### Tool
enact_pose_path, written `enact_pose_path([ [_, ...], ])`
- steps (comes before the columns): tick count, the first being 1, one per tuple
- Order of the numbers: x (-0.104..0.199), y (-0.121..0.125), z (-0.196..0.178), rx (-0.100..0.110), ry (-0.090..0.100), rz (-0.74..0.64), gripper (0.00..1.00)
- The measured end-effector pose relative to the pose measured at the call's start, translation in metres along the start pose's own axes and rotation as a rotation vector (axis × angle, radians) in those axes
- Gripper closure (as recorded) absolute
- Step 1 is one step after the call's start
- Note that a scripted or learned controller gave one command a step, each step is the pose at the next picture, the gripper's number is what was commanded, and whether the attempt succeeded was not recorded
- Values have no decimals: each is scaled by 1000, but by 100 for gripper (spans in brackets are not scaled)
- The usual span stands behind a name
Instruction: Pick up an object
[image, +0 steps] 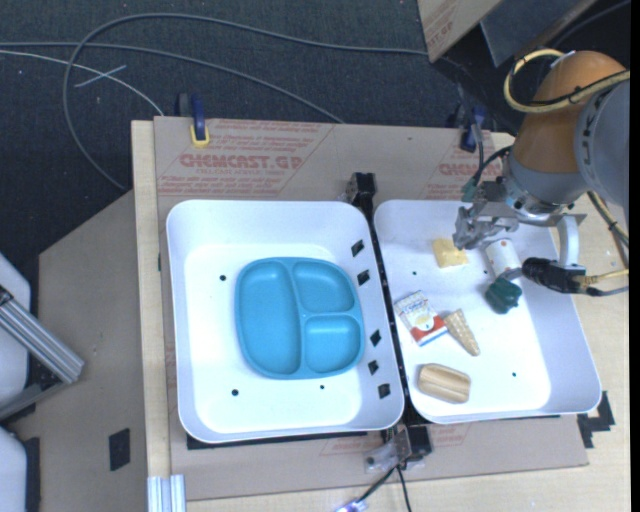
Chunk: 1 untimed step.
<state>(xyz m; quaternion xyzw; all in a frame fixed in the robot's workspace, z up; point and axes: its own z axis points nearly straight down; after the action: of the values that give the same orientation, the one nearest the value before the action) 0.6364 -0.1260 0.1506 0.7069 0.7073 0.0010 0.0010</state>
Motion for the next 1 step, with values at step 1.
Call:
enact_pose_path([
  [1, -2, 3, -63, 0, 0, 0, 100],
])
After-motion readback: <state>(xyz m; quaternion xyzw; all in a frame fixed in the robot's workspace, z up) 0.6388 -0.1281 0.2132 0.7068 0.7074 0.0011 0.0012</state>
